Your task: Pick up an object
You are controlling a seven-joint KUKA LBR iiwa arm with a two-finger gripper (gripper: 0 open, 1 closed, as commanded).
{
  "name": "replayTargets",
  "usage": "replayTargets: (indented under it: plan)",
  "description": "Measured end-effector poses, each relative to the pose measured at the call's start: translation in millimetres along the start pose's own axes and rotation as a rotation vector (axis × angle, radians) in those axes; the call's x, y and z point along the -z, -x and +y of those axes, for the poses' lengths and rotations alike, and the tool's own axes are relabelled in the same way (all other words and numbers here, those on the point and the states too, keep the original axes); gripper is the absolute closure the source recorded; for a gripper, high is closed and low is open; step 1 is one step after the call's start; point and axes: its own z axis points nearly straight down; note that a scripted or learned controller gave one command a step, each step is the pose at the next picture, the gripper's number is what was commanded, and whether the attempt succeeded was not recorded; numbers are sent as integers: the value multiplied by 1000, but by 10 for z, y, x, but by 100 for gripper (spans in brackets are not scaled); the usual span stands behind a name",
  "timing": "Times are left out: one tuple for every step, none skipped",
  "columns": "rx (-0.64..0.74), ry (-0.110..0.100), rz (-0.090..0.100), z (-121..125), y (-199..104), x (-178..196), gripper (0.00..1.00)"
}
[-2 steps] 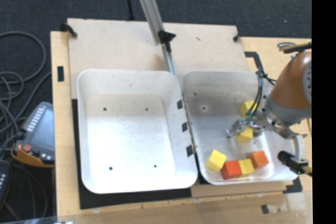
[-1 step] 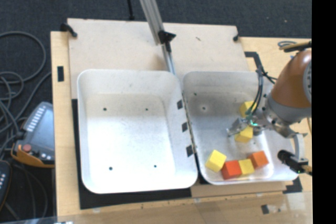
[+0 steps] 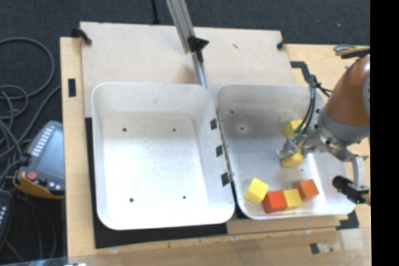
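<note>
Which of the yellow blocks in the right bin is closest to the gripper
The yellow block right at the gripper, mid-bin. Another yellow one sits just behind it; the other two lie along the front wall with the orange blocks.

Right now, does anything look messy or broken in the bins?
Nothing looks broken or spilled. The blocks sit bunched in the right bin: a yellow cube, a red block, a small yellow block and an orange block by its near wall. The hand is beside another yellow block.
</note>
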Motion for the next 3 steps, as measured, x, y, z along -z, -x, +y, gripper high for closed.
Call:
replayTargets:
  plan:
    - [18, 2, 4, 650, -577, 447, 100]
    - [18, -2, 6, 723, -1415, 866, 100]
    - [16, -8, 5, 454, -2011, 843, 100]
